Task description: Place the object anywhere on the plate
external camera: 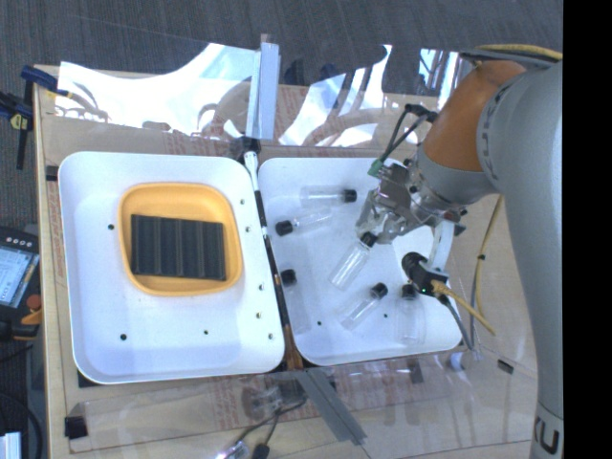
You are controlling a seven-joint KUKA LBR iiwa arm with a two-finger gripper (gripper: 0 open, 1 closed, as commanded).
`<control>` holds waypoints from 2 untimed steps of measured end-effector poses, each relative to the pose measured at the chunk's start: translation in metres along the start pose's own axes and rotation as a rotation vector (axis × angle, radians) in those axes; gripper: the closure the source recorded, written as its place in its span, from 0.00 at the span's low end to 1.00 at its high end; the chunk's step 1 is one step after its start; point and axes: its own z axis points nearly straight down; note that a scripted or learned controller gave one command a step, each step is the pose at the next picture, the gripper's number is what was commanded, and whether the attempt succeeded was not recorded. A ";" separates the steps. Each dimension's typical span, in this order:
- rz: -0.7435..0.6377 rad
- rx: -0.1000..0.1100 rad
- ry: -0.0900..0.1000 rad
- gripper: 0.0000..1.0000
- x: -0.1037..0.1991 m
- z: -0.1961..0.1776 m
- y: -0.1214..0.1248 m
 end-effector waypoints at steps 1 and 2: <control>-0.225 -0.002 -0.002 1.00 0.040 -0.008 0.000; -0.441 -0.003 -0.002 1.00 0.061 -0.035 -0.002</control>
